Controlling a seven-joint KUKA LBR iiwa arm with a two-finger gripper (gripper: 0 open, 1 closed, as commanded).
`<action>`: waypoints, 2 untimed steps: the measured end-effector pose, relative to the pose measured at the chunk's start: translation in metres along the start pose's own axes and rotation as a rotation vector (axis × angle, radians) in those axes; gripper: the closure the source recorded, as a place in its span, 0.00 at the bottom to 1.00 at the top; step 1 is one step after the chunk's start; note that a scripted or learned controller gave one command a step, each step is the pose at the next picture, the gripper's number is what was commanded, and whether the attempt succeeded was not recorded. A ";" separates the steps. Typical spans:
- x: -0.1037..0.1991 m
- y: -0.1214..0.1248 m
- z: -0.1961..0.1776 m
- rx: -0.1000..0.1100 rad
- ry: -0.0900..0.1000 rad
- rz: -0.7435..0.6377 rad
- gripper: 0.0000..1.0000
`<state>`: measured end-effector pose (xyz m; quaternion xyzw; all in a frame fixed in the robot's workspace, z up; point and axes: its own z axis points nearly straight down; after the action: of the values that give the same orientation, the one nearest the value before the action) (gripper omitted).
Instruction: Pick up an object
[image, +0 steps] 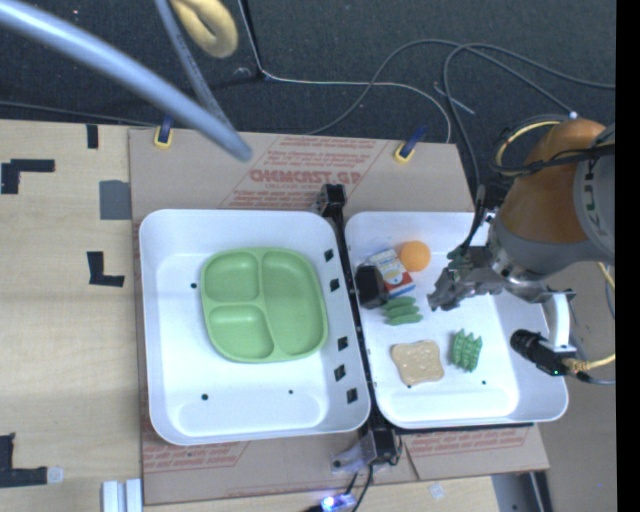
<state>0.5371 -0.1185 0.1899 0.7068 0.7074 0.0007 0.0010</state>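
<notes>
The right bin (520, 400) holds an orange ball (416, 256), a small box with a red and white label (387, 271), a green pea pod (403, 313), a slice of toast (417, 362) and a green leafy piece (466, 349). My gripper (448, 293) hangs over this bin, right of the pea pod and above the leafy piece. Nothing shows between its dark fingers. The grey arm with its orange band (550, 200) reaches in from the right.
The left bin (170, 400) holds a green divided plate (265, 305). A black clamp (333, 200) sits where the bins meet at the back. Cables run over the dark cloth behind the cardboard. A grey pole (130, 70) crosses the top left.
</notes>
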 end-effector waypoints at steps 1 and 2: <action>0.000 0.001 -0.052 0.000 0.000 -0.001 1.00; 0.052 0.001 -0.038 0.005 0.001 -0.004 1.00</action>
<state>0.5377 -0.0668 0.2281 0.7053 0.7089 -0.0005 -0.0011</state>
